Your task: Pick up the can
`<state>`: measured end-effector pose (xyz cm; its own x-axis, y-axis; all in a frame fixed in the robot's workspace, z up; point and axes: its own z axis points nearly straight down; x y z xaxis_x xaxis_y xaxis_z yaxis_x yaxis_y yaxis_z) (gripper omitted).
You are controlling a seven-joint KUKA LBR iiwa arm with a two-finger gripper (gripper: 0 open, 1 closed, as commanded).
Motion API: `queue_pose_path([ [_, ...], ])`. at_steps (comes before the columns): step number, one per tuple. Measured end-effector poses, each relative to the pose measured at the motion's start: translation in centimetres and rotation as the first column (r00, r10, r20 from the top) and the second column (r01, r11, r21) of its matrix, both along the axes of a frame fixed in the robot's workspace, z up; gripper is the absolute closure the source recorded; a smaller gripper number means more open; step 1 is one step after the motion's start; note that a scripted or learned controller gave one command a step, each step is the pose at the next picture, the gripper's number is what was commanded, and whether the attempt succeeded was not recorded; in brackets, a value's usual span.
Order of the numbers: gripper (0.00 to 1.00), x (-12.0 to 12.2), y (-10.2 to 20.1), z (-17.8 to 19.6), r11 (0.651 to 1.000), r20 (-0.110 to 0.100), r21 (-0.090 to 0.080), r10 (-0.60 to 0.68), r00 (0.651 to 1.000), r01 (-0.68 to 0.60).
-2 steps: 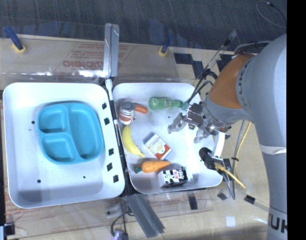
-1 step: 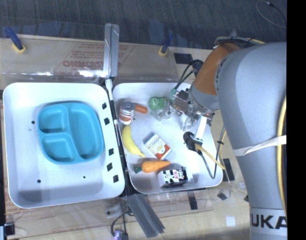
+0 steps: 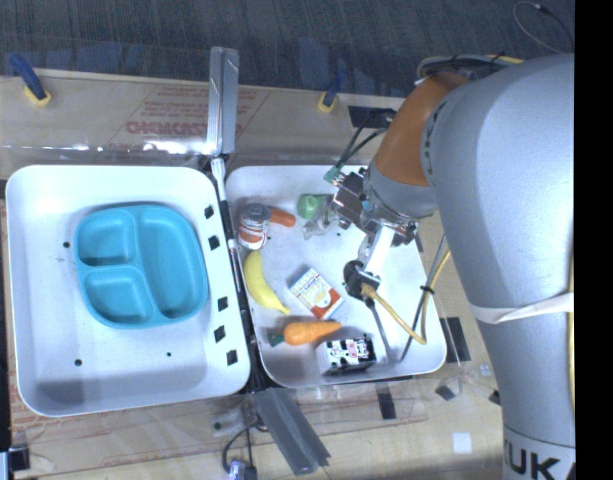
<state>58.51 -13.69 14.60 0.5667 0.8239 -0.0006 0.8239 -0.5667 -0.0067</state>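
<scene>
The can (image 3: 251,225) stands upright at the left wall of the right bin (image 3: 426,353), a small tin with a red and white label and a grey lid. My gripper (image 3: 324,220) hangs over the back of that bin, a short way right of the can and apart from it. It sits close to a green object (image 3: 310,205). A small orange piece (image 3: 282,218) lies between the can and the gripper. Nothing of the can is hidden.
In the right bin lie a banana (image 3: 262,284), a carrot (image 3: 308,333), a small red and white carton (image 3: 314,290) and a black packet (image 3: 348,352). A yellow cable (image 3: 396,320) trails from the arm. The left bin (image 3: 36,268) holds a blue divided plate (image 3: 141,264).
</scene>
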Motion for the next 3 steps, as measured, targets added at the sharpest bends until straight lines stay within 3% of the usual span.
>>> queue_pose_path([
  [1,0.0,7.1,-3.3,-5.5,0.997,0.002,-0.002,0.078,0.997,-0.078],
  [2,0.0,2.1,-3.6,-5.3,0.999,0.003,0.008,-0.038,0.999,0.038],
  [3,1.0,2.1,-3.4,-4.5,0.999,0.0,0.011,-0.031,1.0,0.031],
])
